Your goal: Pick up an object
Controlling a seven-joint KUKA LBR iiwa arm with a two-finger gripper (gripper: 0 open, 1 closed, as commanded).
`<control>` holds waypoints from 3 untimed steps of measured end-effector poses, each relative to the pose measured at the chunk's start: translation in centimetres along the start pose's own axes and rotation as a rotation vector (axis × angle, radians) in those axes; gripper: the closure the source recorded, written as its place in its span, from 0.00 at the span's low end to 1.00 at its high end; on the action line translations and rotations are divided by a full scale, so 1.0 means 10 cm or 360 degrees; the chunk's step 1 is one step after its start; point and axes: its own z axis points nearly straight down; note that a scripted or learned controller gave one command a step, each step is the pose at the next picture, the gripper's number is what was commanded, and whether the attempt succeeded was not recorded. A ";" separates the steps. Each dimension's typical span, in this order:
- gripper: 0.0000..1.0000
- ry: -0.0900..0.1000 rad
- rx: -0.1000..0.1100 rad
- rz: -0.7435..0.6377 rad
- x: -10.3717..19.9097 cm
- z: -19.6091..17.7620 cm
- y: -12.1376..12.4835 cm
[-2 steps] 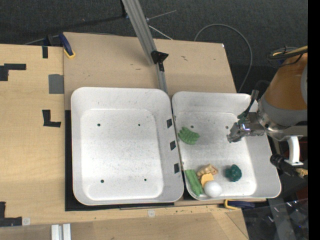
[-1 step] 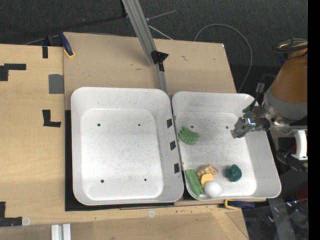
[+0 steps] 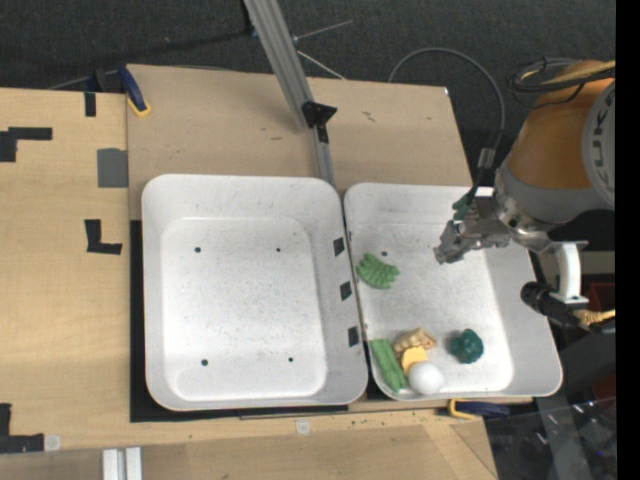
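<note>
A: Right bin, contents?
B: Ridged green piece at left-centre. Dark teal lump at near right. Near edge: white ball, touching a small tan-and-yellow item just beyond it, with a long green piece on the left, long axis running near-to-far along the bin's left wall.

A: Left bin?
B: Bare white floor, speckled. Nothing to list.

A: Gripper, position and state?
B: Above the far-right part of the right bin, tip pointing left and slightly nearward. Nothing between the fingers. Spread or pressed together: cannot tell at this resolution.

A: Likeliest target, and bearing from the gripper?
B: Ridged green piece, judged nearest: to the left and a little nearer, apart from the tip, standing alone with free floor all round. Long axis roughly left-to-right, tilted nearward at the right end. Teal lump second choice, nearward of the gripper, also isolated.

A: Cluster at the near edge?
B: Poor candidate, by judgement: items touching, crowded against the bin wall.
</note>
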 end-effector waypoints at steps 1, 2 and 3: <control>1.00 0.0000 0.0003 -0.0001 0.51 0.11 0.14; 1.00 0.0001 0.0001 -0.0002 1.03 0.00 0.22; 1.00 0.0001 0.0001 -0.0003 1.60 0.04 0.46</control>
